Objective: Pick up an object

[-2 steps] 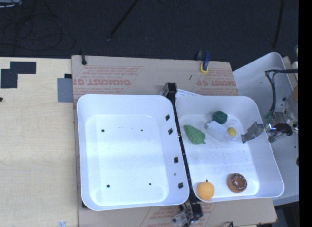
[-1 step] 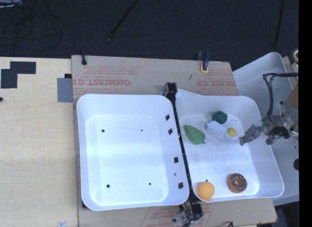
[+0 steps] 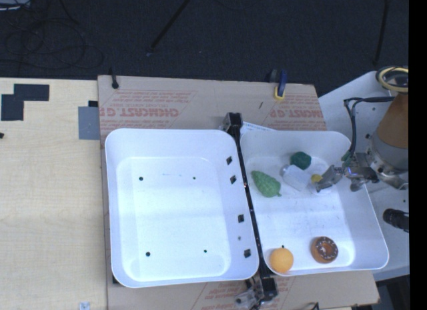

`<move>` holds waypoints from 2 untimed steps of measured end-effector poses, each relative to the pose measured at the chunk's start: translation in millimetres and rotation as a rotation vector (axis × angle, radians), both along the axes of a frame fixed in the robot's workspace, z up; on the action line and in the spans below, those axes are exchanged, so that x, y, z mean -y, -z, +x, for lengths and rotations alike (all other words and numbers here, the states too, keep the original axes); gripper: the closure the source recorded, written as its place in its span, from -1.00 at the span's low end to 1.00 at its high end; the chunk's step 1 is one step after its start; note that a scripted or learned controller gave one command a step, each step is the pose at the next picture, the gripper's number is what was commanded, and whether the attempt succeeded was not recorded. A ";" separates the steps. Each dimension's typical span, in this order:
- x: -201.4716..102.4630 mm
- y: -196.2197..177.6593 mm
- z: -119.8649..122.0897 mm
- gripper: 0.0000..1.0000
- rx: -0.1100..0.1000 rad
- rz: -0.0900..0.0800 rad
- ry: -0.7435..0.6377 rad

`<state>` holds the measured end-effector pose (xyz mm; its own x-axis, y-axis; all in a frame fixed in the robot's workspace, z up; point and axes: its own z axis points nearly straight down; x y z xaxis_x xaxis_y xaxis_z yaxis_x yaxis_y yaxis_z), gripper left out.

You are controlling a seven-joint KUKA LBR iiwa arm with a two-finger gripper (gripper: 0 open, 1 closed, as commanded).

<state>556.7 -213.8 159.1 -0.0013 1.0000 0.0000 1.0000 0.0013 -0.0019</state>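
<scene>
Gripper [image 3: 328, 179] sits low in right bin [image 3: 360, 235] beside bottle [image 3: 293, 177], likely lining up a grab; finger state unreadable.

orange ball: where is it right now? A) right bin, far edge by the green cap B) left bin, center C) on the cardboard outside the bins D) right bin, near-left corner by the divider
D: the orange ball sits in the right bin, at its near-left corner beside the divider, with the brown donut-shaped object to its right.
</scene>
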 end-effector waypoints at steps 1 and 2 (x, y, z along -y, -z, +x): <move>0.9 -116.4 -26.7 -1.00 0.009 -0.003 0.001; -1.8 35.8 -72.3 -1.00 -0.013 0.006 0.003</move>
